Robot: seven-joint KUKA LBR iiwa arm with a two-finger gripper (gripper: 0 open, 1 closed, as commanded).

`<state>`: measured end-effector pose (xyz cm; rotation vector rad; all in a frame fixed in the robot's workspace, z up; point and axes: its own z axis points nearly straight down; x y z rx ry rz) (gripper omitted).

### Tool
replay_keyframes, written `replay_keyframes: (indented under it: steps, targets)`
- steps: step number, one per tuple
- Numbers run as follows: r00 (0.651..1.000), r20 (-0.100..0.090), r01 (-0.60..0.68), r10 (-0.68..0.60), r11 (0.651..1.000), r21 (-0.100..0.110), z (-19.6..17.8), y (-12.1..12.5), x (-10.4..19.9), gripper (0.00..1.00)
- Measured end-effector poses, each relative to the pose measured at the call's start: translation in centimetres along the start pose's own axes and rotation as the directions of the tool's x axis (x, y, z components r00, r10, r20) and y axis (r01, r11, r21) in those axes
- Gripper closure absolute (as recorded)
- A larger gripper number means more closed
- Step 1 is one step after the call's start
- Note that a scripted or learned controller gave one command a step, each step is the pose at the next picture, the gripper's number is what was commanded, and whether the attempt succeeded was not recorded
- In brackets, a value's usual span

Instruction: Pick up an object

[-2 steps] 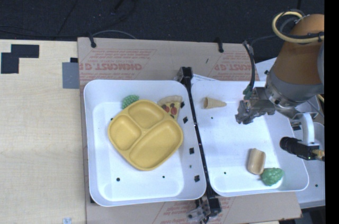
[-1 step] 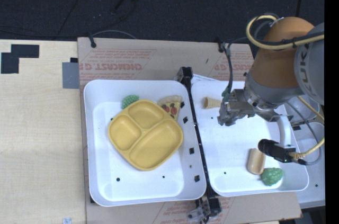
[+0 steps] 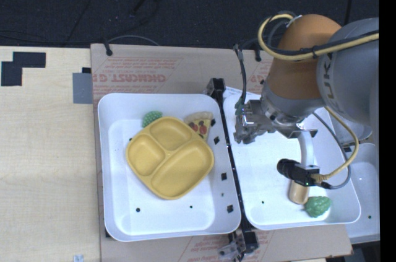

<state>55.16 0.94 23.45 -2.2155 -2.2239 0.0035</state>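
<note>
My gripper (image 3: 246, 126) hangs over the right bin (image 3: 266, 208), near its upper left corner and close to the divider between the two bins. From this angle I cannot tell how it is set, and I see nothing held in it. My wrist and orange band (image 3: 297, 62) rise behind it, toward the bench's right.

Nearest to me, lower and to the right in the same bin, stands a small gold cylinder (image 3: 298, 192), partly covered by a black fitting on my cable. Just beside it, a little farther from me, lies a green leafy piece (image 3: 317, 205). These two are my likeliest targets, I judge, because they share my bin and sit apart from its walls.

Across the divider, in the left bin (image 3: 124, 217), a yellow divided plate (image 3: 170, 157) lies tilted. A pizza slice toy (image 3: 199, 124) and another green piece (image 3: 152, 117) are tucked against its far edge, harder to get at.
</note>
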Motion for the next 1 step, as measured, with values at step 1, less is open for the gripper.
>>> replay_keyframes:
  steps: [1]
  targets:
    - [1.0,-0.001,0.002,-0.002,1.0,0.0,-0.61,-0.16,5.79,1.0]
